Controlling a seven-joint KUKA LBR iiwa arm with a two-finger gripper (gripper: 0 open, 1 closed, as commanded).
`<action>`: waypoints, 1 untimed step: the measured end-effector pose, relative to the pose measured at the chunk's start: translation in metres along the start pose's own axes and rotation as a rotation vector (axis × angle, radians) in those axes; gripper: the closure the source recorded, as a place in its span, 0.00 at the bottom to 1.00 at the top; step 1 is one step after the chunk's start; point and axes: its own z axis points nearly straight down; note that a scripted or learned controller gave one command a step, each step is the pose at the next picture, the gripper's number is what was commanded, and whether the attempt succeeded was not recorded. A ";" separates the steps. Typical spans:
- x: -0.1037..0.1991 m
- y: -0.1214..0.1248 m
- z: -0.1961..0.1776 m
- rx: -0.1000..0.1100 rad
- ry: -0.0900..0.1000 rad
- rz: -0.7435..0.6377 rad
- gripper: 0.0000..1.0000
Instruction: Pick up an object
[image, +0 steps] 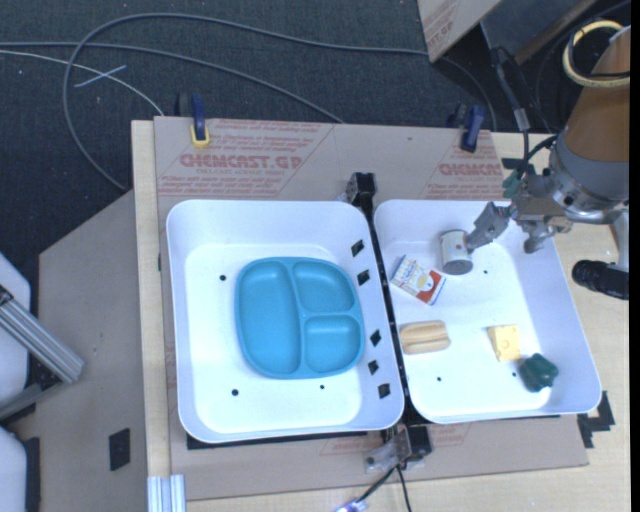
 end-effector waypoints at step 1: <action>0.000 0.002 -0.007 -0.014 -0.002 -0.003 0.00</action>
